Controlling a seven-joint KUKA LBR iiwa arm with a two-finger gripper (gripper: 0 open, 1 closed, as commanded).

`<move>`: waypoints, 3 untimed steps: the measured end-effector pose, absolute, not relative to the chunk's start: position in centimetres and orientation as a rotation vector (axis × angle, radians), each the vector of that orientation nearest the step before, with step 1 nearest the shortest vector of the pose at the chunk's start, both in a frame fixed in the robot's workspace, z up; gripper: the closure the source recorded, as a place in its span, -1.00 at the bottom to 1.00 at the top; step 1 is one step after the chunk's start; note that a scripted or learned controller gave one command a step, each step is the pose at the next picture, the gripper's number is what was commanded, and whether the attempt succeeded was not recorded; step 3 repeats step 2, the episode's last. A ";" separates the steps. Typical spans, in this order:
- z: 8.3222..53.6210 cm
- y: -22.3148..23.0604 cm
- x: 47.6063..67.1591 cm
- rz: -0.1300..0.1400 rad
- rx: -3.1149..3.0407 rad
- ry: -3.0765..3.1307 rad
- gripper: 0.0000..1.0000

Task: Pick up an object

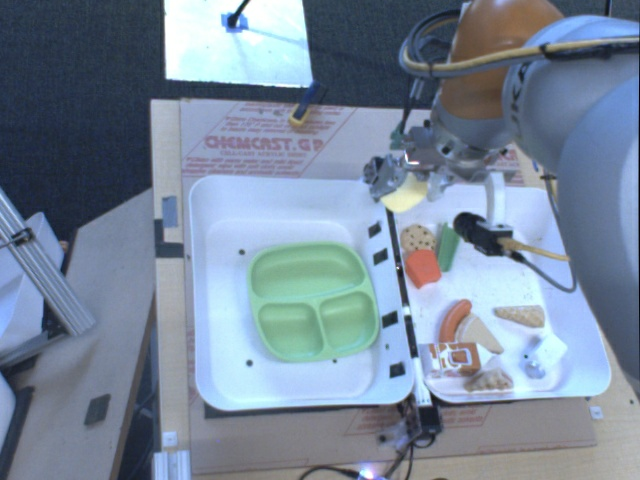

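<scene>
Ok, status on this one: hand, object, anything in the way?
Hand at the far edge of the right bin, directly above a pale yellow piece. Grasp not confirmed. Cookie and orange block crowd just in front.

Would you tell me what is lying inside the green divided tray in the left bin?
All three compartments of the green tray look bare. The bin floor directly underneath it is covered.

Fixed overhead camera, seemingly mid-distance, slanting onto both bins (205, 298).
</scene>
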State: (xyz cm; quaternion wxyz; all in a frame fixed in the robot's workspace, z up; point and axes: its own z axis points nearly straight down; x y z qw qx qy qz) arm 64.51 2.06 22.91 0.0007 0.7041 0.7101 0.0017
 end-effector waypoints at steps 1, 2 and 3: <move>23.4 4.4 66.4 0.005 2.212 2.228 1.00; 22.9 5.5 66.7 0.003 2.213 2.227 1.00; 22.9 5.5 66.7 0.003 2.213 2.227 1.00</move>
